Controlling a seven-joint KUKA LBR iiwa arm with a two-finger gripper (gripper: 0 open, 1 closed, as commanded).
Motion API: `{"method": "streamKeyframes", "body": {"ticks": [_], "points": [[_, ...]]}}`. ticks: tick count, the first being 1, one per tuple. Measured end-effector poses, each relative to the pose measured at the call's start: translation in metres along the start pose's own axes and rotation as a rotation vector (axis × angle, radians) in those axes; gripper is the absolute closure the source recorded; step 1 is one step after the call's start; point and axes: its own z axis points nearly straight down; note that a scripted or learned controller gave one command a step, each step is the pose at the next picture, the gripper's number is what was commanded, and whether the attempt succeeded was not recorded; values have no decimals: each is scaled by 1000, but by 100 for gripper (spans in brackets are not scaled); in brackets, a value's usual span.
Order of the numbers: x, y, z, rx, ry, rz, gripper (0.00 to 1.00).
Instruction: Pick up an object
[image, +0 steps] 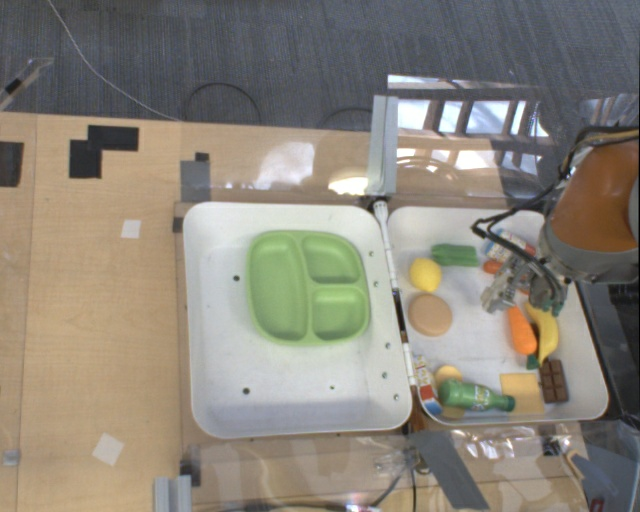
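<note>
The right bin (590, 405) holds several toy foods. A yellow lemon (426, 274) and a green vegetable (455, 255) lie at its back left, with a tan round bun (431, 315) just in front of them. An orange carrot (522, 331) and a yellow banana (547, 333) lie side by side at the right. My gripper (518, 292) hangs just behind the carrot's top end, fingers apart and nothing between them. A small red-orange piece (493, 266) sits to the gripper's left.
A green bottle (476, 398) lies along the right bin's front wall, beside a yellow cheese block (521, 389) and a brown chocolate bar (553, 380). The left bin (215, 400) holds a green divided plate (307, 287). A metal divider (396, 300) separates the bins.
</note>
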Motion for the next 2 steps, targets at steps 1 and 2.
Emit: {"method": "streamKeyframes", "body": {"ticks": [1,2], "points": [[11,49,-100,0,11,135,100],[-15,109,-118,-1,18,53,100]]}}
